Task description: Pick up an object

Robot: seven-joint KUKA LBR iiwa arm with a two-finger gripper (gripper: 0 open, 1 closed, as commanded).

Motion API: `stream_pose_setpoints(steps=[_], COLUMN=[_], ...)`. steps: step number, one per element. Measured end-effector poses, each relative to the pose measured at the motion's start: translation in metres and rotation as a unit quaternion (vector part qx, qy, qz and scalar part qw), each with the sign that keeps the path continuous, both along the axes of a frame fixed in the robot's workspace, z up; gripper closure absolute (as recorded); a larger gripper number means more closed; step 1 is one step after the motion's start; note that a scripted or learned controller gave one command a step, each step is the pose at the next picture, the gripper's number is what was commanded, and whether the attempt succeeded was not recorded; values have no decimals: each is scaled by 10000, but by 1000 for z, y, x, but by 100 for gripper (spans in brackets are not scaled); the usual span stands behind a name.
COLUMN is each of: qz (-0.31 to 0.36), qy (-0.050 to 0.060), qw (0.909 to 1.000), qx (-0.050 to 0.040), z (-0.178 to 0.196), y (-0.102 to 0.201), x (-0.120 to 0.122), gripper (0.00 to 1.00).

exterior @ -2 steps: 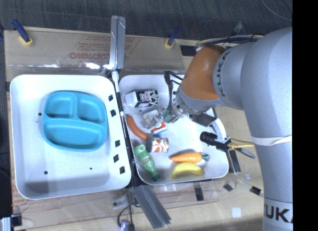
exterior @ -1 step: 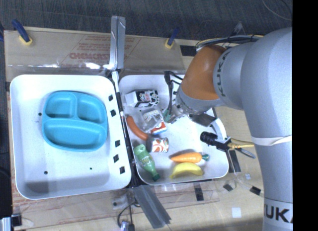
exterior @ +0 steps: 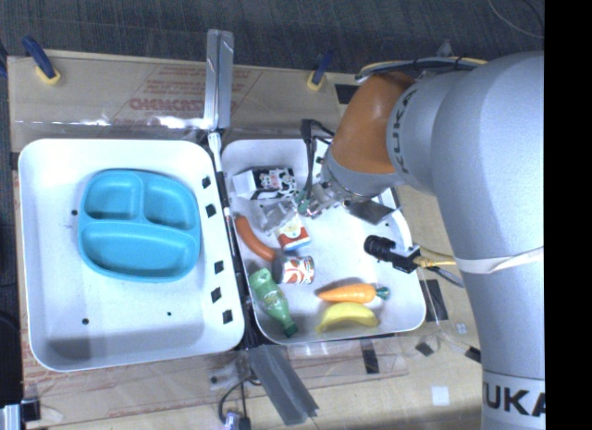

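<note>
The right bin (exterior: 398,225) holds several objects. An orange sausage (exterior: 253,239) lies near its left wall. Beside the sausage stands a small red, white and blue carton (exterior: 293,234), with a red and white can (exterior: 297,271) just below it. A green bottle (exterior: 272,301) lies at the front left. An orange carrot (exterior: 346,292) and a yellow banana (exterior: 349,317) rest near the front wall. A black and white box (exterior: 273,179) sits at the back. My gripper (exterior: 298,206) is low in the bin, between the box and the carton.
The left bin (exterior: 46,308) holds a blue divided plate (exterior: 139,225). The grey arm covers the right bin's far right corner and the bench beyond it. A row of black clips (exterior: 218,266) runs along the wall between the two bins.
</note>
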State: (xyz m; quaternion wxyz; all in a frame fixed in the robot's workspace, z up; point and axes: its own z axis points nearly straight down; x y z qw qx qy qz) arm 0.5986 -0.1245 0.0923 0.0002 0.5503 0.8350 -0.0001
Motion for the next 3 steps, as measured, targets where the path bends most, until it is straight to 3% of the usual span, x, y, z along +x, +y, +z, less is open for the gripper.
stream_pose_setpoints(steps=[1,2,3], qz=[18,159,-1956], qy=[0,5,5], qw=[10000,9999,9807], qx=[-2,1,0], z=[10,55,164], y=[0,-27,49], x=[0,7,24], gripper=[100,100,100])
